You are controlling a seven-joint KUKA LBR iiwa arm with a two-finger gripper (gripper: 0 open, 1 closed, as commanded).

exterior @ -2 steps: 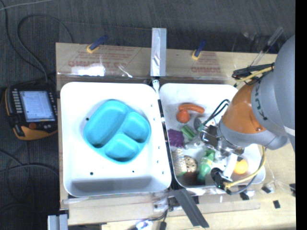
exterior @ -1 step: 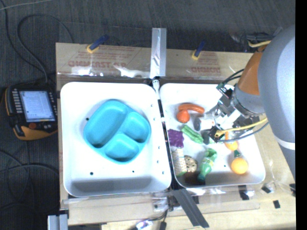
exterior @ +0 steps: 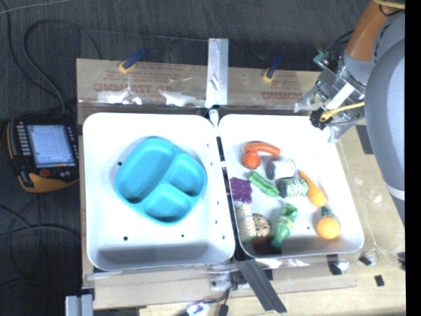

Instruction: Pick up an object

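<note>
1. The arm (exterior: 395, 110) comes in from the right side of the view, its broad grey body running down along that edge.
2. An orange band (exterior: 365, 35) sits on the arm above the wrist, near the top right corner.
3. The wrist slants down and to the left from that band.
4. The end effector (exterior: 327, 107) hangs at the upper right, angled down and leftward, with cables and small fittings around it.
5. Nothing shows between its tips.
</note>
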